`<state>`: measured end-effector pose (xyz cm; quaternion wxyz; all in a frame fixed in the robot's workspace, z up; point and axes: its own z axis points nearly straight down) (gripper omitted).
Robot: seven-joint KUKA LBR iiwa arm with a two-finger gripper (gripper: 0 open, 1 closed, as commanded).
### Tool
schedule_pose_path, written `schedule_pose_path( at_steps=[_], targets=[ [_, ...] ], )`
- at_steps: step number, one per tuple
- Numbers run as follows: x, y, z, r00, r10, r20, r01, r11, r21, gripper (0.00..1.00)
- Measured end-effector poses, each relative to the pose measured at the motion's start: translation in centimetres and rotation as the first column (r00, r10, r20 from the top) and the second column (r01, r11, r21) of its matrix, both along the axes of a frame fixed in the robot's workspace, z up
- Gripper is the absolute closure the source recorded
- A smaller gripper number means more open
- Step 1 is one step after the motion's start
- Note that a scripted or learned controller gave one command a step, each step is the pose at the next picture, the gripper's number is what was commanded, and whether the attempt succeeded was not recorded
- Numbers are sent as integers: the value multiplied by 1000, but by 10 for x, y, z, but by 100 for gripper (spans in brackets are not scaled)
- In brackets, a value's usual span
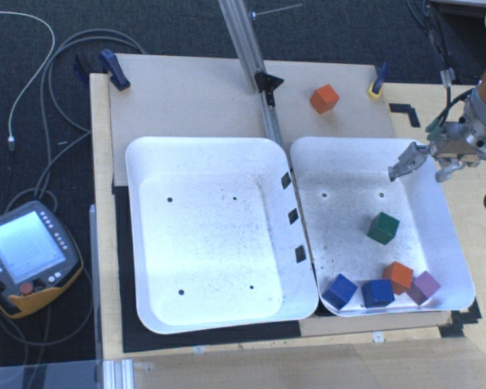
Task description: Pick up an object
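Two shallow white bins of smooth plastic with rounded corners sit side by side on the pale wooden desk (186, 96), their floors lightly speckled with dark flecks. The left bin (146, 160) has a few small dark dots on its floor. The right bin (324, 156) holds five small cubes: a green cube (383, 228) lies alone near the middle, tilted on the floor, and along the near edge a blue cube (338, 290) and a second blue cube (377, 292) lie close together, with an orange cube (399, 276) and a pale purple cube (425, 286) just beside them toward the corner. Another orange cube (325, 98) rests on the bare board behind the bins. The metallic end effector (428, 164) hangs over the far right side of the right bin, well apart from the green cube and from the group by the near edge; whether it is released or clenched cannot be told, and nothing is seen in it. A slim aluminium rail (239, 31) slants down to the gap between the bins, and a handheld control pad (24, 254) with a pale screen lies on the dark carpet at left.
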<state>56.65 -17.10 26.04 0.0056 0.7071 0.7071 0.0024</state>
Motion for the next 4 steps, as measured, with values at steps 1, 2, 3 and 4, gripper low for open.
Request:
schedule_pose_path(
  at_steps=[1,2,3,4],
  targets=[
    [-50,-15,-166,1000,-2,-22,2,1000,9,0],
    [0,39,-161,1000,8,-6,-8,1000,6,0],
    [-6,-4,-139,1000,-2,-7,2,1000,1,0],
    [-7,59,-162,1000,6,-15,-6,1000,9,0]
  ],
)
